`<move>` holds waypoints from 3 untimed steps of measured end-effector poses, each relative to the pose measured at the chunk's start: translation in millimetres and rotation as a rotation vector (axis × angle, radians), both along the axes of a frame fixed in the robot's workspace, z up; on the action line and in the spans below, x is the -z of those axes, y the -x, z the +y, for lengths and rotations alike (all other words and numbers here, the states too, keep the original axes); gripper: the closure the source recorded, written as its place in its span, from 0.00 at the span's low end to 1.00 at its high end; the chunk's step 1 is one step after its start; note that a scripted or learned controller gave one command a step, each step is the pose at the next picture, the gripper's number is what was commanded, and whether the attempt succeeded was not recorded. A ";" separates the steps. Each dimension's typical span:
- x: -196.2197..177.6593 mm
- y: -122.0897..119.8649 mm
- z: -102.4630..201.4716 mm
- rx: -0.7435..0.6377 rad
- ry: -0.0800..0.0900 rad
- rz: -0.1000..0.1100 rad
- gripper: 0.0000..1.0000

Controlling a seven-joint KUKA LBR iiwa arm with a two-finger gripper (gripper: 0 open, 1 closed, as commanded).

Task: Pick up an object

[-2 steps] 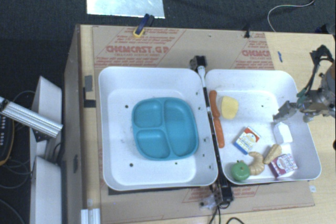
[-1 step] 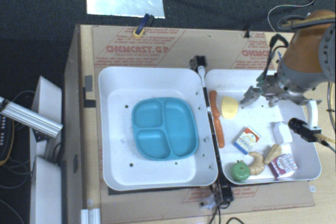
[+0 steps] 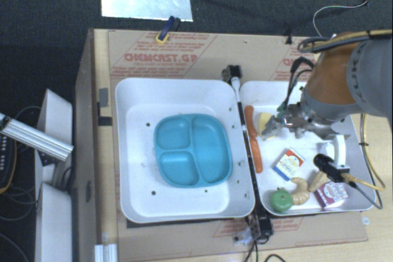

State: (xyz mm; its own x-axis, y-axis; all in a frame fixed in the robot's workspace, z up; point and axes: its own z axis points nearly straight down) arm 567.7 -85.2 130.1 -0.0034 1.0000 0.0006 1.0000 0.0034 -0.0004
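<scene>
My gripper [image 3: 274,124] hangs low over the left part of the right bin [image 3: 265,94], right beside a pale yellow wedge [image 3: 264,121]. I see nothing clearly held in it. Two orange-red sticks [image 3: 252,135] lie end to end along that bin's left wall. Below the gripper lies a small white, orange and blue box [image 3: 288,164]. Along the bin's near edge sit a green apple [image 3: 281,200], a beige knobbly piece [image 3: 299,190] and a maroon packet [image 3: 331,194]. The arm's grey body and orange band cover the bin's right part.
The left bin [image 3: 126,132] holds a blue divided plate [image 3: 191,149]. A black divider rail [image 3: 241,132] runs between the bins. Cardboard [image 3: 159,58] lies behind the bins, and a yellow cable [image 3: 368,184] trails at the right bin's near right corner.
</scene>
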 end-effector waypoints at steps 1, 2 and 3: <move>45.6 -6.0 -2.9 0.003 0.004 -0.003 0.00; -19.4 -102.0 -77.5 0.000 0.003 -0.007 0.00; 21.8 -69.5 -16.3 -0.002 0.000 -0.001 0.00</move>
